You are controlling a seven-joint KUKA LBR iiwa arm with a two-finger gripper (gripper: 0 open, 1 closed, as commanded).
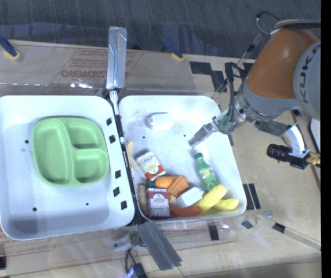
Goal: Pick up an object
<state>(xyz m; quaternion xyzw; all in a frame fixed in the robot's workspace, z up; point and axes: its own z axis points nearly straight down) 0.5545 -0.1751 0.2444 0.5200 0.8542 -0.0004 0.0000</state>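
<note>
Two white bins were noted on the bench. A green bottle (pixel 205 172) was found in the right bin (pixel 171 106), just below the gripper (pixel 203 135), whose state could not be told. Light, rigid, slippery handling was judged; mid-body grasping was advised.

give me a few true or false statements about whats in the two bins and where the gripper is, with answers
1. The green divided tray lies in the left bin. True.
2. The green bottle lies in the left bin. False: it lies in the right bin, beside the bananas.
3. The gripper is over the right bin. True.
4. The gripper holds the bananas. False: they lie at the bin's near right corner, apart from the gripper.
5. The white object sits alone in the far part of the right bin. True.
</note>
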